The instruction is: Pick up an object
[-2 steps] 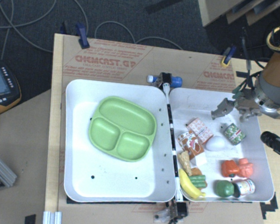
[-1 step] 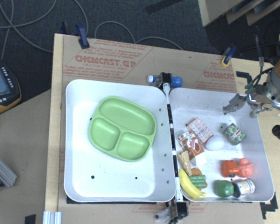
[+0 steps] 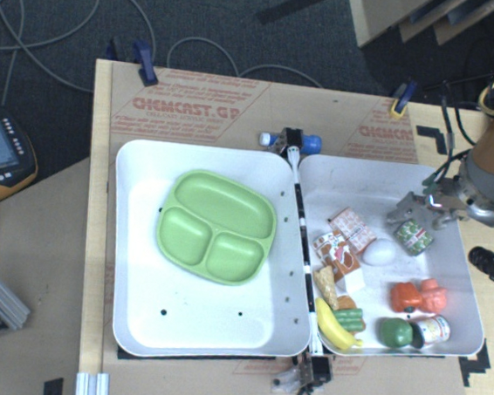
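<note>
Two white bins are shown side by side. In the left bin (image 3: pixel 130 307) a green divided plate (image 3: pixel 216 226) is laid. In the right bin (image 3: pixel 367 183) are scattered small packets (image 3: pixel 344 240), a white egg (image 3: pixel 379 253), an orange toy (image 3: pixel 417 296), a banana (image 3: pixel 333 326), a green pepper (image 3: pixel 395 332) and a can (image 3: pixel 431 328). The gripper (image 3: pixel 416 220) is lowered over the right bin's far side, and a green-and-white can (image 3: pixel 415 236) is seen at its tips, possibly between them; whether the fingers are clenched cannot be told.
</note>
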Robot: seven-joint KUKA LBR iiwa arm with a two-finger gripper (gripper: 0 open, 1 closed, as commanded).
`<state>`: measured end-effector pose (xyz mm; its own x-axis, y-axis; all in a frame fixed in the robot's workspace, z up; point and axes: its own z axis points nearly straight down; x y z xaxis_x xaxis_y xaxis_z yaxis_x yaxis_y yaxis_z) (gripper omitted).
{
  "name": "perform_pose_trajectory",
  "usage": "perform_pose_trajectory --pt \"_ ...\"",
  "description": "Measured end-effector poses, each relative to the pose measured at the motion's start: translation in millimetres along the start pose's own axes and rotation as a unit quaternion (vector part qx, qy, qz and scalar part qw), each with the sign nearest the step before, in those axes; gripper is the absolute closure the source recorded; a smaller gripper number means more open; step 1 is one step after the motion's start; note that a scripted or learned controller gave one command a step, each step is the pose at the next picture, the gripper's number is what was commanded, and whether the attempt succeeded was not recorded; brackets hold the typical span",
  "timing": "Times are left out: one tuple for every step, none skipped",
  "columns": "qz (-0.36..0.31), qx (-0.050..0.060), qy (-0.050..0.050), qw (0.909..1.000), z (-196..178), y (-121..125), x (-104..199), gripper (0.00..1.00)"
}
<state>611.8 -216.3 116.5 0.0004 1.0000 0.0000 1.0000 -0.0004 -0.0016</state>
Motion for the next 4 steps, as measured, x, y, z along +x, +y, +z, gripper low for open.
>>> perform_pose_trajectory --pt "0.000 0.000 0.000 1.0000 32.1 -4.8 10.4 0.00" --pt "0.000 -0.001 0.000 1.0000 21.5 -4.0 10.2 1.00" --pt "-0.001 -0.001 0.000 1.0000 31.3 -4.0 86.0 1.00" --pt "-0.001 -0.002 0.000 1.0000 -69.3 -4.2 166.0 1.00"
